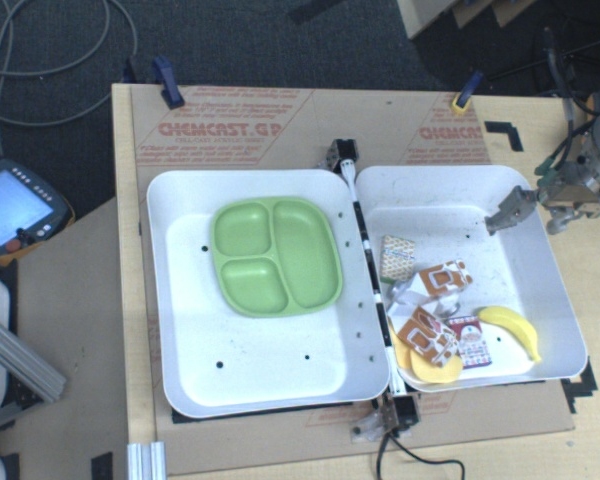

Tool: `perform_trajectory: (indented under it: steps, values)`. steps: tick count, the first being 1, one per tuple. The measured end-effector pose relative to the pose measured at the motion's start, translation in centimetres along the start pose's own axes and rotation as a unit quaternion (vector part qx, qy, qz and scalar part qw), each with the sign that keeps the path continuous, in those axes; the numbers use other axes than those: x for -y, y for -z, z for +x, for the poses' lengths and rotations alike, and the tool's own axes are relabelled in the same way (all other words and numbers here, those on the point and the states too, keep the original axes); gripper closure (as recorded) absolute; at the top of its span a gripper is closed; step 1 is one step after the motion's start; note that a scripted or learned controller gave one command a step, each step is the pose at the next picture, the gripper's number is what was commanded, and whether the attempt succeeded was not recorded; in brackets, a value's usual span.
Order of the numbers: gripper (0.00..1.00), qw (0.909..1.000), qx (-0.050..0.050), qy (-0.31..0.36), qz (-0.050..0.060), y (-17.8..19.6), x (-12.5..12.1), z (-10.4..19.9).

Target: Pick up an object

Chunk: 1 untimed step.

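Two white bins on the surface, with the tool at the right bin's far right rim.

Nearest, the right bin (540,268) holds a curved yellow banana (512,330) at its near right, beside crumpled red-and-white snack packets (435,318). The left bin (180,298) holds a green divided plate (277,256). Farther right, the tool (540,211) hangs with its fingers spread wide, gripping nothing.

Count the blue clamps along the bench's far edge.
2: one blue clamp at the far left corner of the board, the other blue clamp toward the far right. Others may be hidden.
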<state>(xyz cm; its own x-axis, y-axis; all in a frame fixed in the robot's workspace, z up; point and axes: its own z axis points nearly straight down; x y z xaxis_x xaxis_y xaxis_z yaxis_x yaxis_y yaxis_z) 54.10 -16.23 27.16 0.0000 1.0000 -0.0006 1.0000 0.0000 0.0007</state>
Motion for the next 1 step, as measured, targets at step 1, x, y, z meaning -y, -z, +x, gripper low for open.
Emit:
perform_trajectory:
  steps: [1]
  values:
    - [0.0, 1.0, -0.001, 0.0, 0.001, -12.15, -0.95, 4.45]
